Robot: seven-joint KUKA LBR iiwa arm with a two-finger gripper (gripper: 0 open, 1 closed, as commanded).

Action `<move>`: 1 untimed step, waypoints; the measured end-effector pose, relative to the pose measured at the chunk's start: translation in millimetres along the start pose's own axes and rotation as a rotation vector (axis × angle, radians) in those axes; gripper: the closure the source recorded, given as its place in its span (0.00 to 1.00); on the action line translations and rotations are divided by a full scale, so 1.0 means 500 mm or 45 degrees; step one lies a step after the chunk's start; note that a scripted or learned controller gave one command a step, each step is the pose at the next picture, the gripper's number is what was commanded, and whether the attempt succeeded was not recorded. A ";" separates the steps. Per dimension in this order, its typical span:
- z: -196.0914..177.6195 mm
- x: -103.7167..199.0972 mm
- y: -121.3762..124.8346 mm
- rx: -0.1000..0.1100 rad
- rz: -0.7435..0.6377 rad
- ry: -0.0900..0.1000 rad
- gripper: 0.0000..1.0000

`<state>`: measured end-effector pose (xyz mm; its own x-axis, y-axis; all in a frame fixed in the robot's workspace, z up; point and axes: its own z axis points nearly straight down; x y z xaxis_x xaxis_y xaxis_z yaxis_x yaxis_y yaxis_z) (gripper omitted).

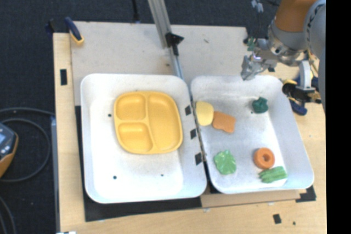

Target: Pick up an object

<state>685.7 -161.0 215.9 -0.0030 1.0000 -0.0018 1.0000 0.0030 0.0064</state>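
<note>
Six small objects in right bin (285, 118): pale yellow piece (204, 113) touching orange-brown piece (224, 122) near left wall; dark green piece (259, 105) toward far right; light green leafy piece (225, 162), orange ring (264, 158), green piece (273, 174) along near side. Exact kinds too small to tell. Bin centre open. Gripper (251, 69) blurred over bin's far rim, well apart from all; how far open cannot be told, nothing visibly held. Yellow divided tray (148, 121) in left bin (98, 172). Arm cut off at right.

Six small toys (241, 137) in right bin (290, 118)
</note>
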 end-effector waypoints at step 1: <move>-0.011 0.104 -0.022 0.007 -0.004 0.002 1.00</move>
<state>674.4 -108.8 221.1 -0.0059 1.0000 -0.0005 1.0000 0.0059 0.0012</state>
